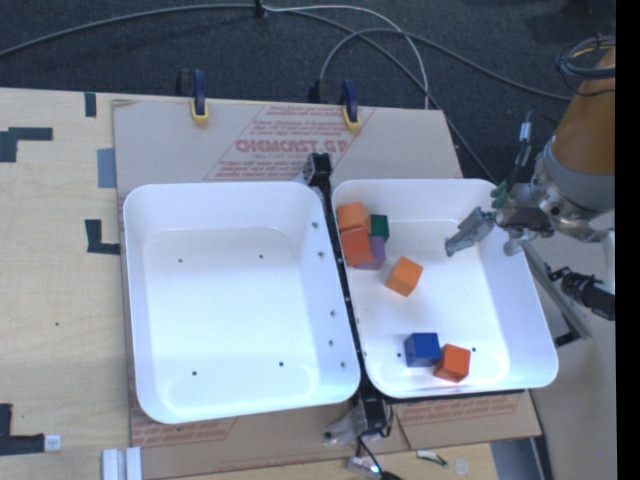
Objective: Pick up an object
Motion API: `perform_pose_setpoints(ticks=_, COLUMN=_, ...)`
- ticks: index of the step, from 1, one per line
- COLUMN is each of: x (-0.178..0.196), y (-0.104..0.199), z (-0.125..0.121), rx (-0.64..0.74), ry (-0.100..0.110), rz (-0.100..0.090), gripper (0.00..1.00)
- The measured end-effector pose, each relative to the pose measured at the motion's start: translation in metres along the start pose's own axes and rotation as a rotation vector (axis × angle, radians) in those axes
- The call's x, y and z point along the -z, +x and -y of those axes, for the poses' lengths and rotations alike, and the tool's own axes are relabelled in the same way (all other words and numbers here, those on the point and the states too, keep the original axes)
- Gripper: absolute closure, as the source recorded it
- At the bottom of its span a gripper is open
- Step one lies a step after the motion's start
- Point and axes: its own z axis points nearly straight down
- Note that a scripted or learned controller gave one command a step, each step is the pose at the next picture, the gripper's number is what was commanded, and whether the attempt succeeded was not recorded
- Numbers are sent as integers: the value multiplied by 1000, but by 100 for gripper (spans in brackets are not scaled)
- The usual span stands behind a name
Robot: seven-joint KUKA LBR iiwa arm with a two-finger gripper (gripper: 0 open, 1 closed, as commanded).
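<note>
Gripper [470,234] poised at three o'clock above the right bin [520,298]; jaw state cannot be told. Best target: the lone orange cube [404,276] at centre, approached vertically.

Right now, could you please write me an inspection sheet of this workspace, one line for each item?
Surface: cardboard sheet on a wooden bench, held by two clamps at its far edge.
Job's things: in the right bin, two orange blocks with a purple and a green block touching them near the divider; an orange cube alone; a blue cube touching an orange cube at the near side.
Clutter: nothing seen in the left bin.
Grippers: gripper over the right bin's far right corner, holding nothing.
Cables: loops on the floor behind the bench.
Surroundings: dark carpet; tape marks on the bench.
</note>
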Motion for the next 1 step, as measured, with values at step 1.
perform_pose_setpoints(ticks=1, x=-152, y=30, z=17, rx=1, ry=13, rz=-2, gripper=0)
